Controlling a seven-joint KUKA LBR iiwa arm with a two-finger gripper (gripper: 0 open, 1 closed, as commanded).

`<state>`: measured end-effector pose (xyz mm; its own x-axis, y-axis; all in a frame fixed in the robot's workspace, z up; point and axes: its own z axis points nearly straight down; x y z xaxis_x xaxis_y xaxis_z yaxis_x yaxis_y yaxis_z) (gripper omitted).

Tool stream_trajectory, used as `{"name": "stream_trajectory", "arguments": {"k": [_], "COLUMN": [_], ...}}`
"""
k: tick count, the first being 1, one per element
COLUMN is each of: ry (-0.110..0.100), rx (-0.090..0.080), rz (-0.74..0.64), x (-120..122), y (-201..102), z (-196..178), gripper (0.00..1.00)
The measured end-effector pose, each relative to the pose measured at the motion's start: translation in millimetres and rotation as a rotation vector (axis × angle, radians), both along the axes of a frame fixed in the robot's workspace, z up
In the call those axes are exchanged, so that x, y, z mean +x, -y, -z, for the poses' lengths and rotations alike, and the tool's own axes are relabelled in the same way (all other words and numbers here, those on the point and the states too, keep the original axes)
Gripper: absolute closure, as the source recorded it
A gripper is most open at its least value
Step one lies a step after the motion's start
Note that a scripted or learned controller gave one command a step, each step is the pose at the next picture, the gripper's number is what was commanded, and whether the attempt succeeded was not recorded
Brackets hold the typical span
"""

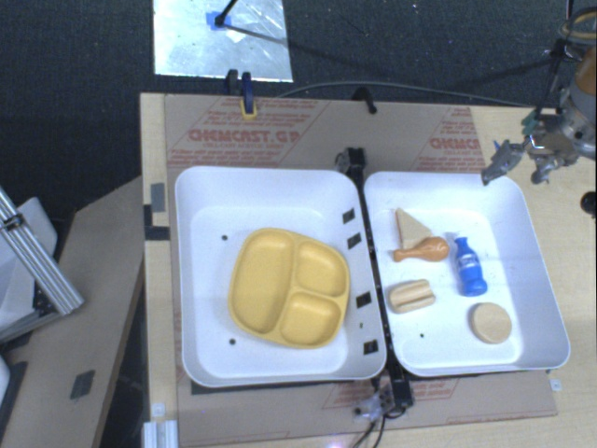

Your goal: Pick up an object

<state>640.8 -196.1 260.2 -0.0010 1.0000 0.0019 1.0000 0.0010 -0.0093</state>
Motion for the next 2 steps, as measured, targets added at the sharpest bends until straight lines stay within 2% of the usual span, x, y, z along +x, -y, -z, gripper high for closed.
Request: {"name": "stream_trajectory", "arguments": {"k": [1,2], "ry": [0.012,0.01], "rx": [-0.003,-0.003], "rz": [-0.003,-0.005], "x": [2.2,8.8], "y": [-0.7,-3.8], "z": [-7.6,35.2], "gripper": [0.0,0.0]}}
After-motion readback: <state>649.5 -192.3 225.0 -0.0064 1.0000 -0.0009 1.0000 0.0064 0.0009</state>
